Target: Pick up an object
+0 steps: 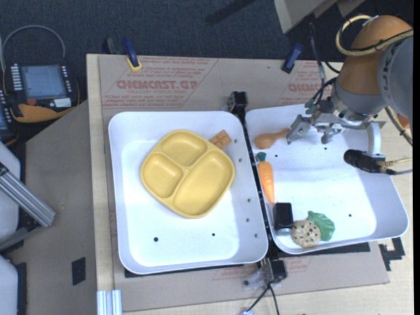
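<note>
Jaws: the gripper (314, 127) hangs over the far part of the right bin (367, 202), spread apart with nothing between them, just beside the tan drumstick-shaped piece (270, 138).
Right bin: the drumstick piece at its far left corner; a carrot (266, 180) along the left wall; a black block (283, 215), a cookie (303, 233) and a green leafy piece (323, 224) near the front.
Left bin (131, 228): a yellow divided plate (188, 172); a small brown block (220, 138) touching its far edge.
Writing: "CHEMCAST" in red on the worktop (167, 84) board.

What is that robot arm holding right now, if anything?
Nothing. The gripper hangs open above the right bin, beside the drumstick, with nothing between its jaws.
</note>
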Controlling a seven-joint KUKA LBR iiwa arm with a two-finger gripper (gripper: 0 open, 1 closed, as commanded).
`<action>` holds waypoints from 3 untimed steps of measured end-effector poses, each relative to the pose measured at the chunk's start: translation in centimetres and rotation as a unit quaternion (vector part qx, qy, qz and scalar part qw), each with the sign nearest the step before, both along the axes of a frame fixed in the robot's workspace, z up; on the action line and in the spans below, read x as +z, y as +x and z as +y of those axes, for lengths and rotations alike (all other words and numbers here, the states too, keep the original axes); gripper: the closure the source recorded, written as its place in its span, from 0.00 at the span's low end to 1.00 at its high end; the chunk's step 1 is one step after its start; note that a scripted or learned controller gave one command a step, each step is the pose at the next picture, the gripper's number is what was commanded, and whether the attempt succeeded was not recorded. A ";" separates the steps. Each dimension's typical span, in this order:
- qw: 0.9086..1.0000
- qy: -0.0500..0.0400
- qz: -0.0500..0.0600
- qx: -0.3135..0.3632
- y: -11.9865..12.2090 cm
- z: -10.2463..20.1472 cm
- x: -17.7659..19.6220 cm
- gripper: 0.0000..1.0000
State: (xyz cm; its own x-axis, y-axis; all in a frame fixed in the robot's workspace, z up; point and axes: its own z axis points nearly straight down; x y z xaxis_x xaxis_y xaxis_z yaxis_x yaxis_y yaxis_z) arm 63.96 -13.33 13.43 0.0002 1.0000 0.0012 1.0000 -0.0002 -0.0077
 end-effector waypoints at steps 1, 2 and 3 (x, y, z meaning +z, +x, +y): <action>1.000 -0.003 -0.006 0.000 0.2 -0.1 -4.8 0.00; 1.000 -0.004 -0.011 0.000 0.5 -0.2 -3.2 1.00; 1.000 -0.002 -0.007 0.000 0.7 -0.3 1.2 1.00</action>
